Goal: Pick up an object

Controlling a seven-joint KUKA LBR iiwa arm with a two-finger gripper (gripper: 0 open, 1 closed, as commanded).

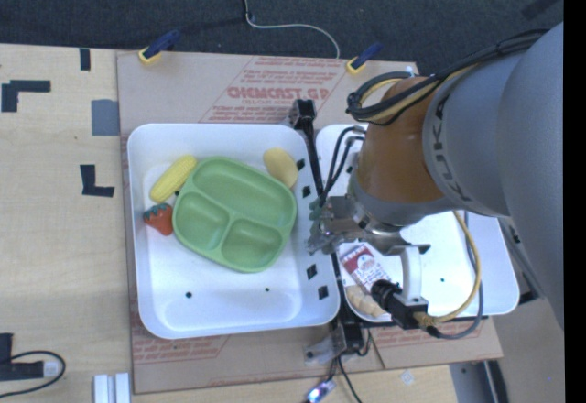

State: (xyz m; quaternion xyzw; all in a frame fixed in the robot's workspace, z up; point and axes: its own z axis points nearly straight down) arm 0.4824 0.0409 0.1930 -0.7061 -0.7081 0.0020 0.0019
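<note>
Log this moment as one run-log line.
arm: over right bin | left bin: green tray, corn, lemon, strawberry | pick: unconfirmed

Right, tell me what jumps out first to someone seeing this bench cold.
The bulky grey arm with its orange band dominates, reaching in from the right and hanging over the right bin. Next comes the green divided tray in the left bin, with a yellow corn cob, a lemon and a red strawberry around it.
</note>
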